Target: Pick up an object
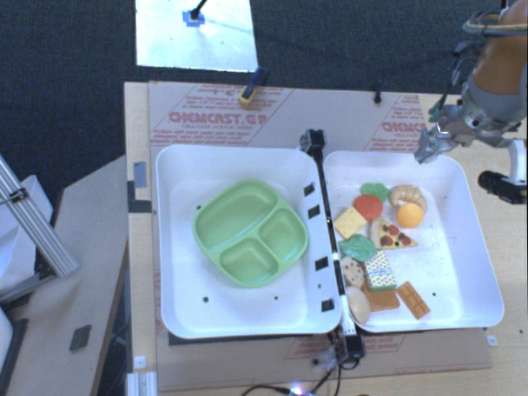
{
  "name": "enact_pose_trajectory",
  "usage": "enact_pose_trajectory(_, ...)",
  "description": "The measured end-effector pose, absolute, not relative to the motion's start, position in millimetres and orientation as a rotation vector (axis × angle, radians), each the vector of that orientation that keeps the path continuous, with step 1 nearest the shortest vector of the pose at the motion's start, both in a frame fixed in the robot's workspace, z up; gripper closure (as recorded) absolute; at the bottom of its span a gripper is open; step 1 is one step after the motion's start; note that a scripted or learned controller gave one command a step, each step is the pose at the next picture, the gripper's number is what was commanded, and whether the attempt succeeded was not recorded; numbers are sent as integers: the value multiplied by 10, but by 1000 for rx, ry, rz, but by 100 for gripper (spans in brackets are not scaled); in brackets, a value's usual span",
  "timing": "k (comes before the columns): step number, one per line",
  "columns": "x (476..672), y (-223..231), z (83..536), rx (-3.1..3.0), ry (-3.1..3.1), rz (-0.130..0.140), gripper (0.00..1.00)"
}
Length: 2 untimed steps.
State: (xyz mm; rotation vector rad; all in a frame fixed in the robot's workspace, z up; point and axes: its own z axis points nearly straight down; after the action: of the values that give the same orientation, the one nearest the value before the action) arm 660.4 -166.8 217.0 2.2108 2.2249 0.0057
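Tool (431, 145) sits above the far right corner of the right bin (462, 246), apart from the toy food; cannot tell how wide it is. Food clustered in the bin's left half: orange (410, 214), croissant (407, 194), pizza slice (396, 237), cheese (350, 222). Left bin (177, 188) holds a green divided plate (251, 233).

Grey arm (487, 114) with an orange band, dark cable alongside, ending in a blurry, seemingly metallic pincer (429, 149).
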Motion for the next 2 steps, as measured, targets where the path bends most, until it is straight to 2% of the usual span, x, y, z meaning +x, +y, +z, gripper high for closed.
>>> enact_pose_trajectory(1,6614,-1667,2250,2213,2226,3,100)
enact_pose_trajectory(2,6143,-1331,2322,2215,2229,-1,100)
